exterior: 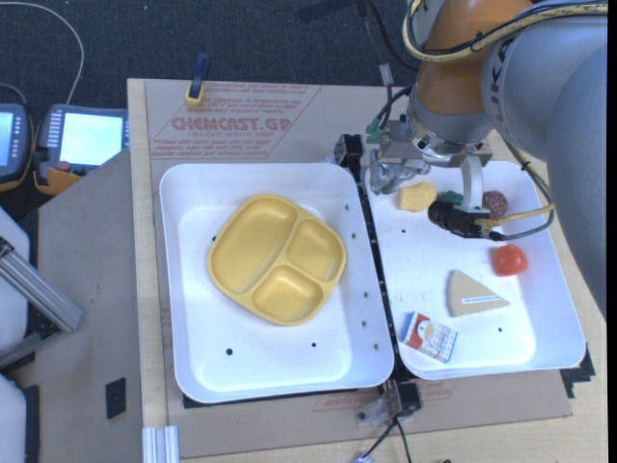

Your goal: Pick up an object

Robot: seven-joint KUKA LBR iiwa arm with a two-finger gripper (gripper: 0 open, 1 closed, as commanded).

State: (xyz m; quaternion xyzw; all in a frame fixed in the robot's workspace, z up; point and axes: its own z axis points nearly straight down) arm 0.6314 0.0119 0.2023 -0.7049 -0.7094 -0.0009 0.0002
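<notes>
**Bench corner crowds the grasp**

Bench and cardboard sheet carry two white bins. The gripper point(388, 174) hangs low at the far corner of the right bin point(540, 350), close against the rim it shares with the left bin point(183, 258). Whether it is released or clenched I cannot tell, and nothing is visibly held.

The likeliest target, a yellow block point(416, 197), lies just beside the gripper, on the side away from that shared rim. The main risk, as I judge it, is a descent that lands off-centre. That would close on air or nudge the block, which looks free to slide on the smooth bin floor. The rim is also near enough to be struck, which would jolt the bin.

A brown round piece point(495, 202) lies beyond the block. A red ball point(509, 259), a tan wedge point(474, 294) and a small carton point(429, 336) sit well apart from the gripper, so they are unlikely to interfere. A yellow divided plate point(278, 258) rests across the rim.
</notes>
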